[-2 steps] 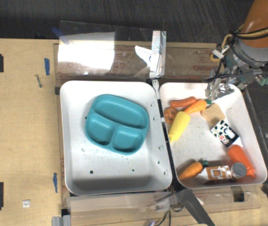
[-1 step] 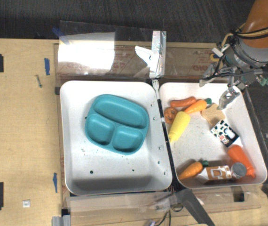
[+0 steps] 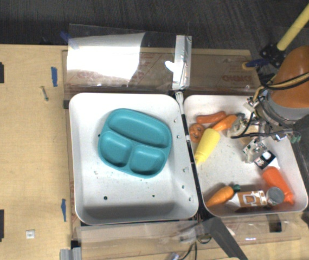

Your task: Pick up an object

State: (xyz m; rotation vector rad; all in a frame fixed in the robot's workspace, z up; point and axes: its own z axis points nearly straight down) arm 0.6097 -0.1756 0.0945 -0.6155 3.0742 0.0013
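Observation:
My gripper (image 3: 255, 149) hangs low over the right part of the right bin (image 3: 225, 167), under the grey wrist and its orange band (image 3: 300, 83). Nothing shows as held in it. Just below it lies an orange bottle (image 3: 277, 179) with a grey cap (image 3: 275, 195). A yellow toy vegetable (image 3: 207, 144) lies at the bin's left, and two orange carrots (image 3: 217, 120) lie above it. Another carrot (image 3: 219, 195) rests at the front, beside a small labelled pack (image 3: 250, 199).
The left bin (image 3: 84, 145) holds a teal divided plate (image 3: 135, 142). A wall between the two bins (image 3: 186, 145) runs down the middle. Cables hang around the wrist. Clear plastic sheeting (image 3: 122, 58) stands behind the bins.

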